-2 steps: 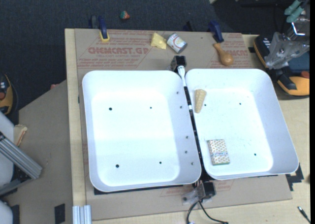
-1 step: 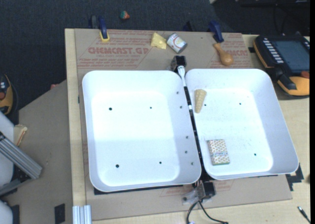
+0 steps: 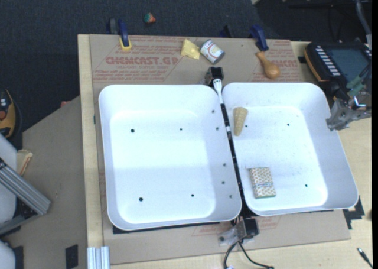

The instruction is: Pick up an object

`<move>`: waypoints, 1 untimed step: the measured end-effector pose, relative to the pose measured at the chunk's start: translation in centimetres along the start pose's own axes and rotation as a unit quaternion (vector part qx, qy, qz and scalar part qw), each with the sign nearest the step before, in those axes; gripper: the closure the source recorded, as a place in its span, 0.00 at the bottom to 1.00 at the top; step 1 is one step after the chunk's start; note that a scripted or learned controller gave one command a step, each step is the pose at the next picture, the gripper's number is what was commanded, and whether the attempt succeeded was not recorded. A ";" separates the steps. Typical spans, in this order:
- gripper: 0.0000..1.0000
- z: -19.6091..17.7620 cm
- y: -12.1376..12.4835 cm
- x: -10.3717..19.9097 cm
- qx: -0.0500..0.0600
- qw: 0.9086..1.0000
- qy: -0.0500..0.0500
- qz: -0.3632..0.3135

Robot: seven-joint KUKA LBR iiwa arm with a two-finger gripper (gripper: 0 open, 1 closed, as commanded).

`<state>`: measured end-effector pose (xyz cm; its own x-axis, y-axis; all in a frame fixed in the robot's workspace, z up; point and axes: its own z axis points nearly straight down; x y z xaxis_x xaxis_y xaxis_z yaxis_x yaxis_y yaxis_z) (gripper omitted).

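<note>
The claw (image 3: 341, 115) is hanging at three o'clock beside the right bin (image 3: 331, 143); whether it is released or clenched, I cannot tell. A speckled sponge block (image 3: 261, 182) and a tan cone (image 3: 240, 120) are lying inside that bin.

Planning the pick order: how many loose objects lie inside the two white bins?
2, both in the right white bin: a tan cone-shaped piece near its upper left corner, and a speckled rectangular block with a green edge near its front edge.
</note>
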<state>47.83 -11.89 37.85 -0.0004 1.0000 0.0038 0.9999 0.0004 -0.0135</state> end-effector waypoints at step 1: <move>1.00 10.1 0.2 7.2 -0.003 1.000 0.000 -0.002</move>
<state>47.89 -4.68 27.75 -0.0049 1.0000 0.0030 1.0000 0.0049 -0.0073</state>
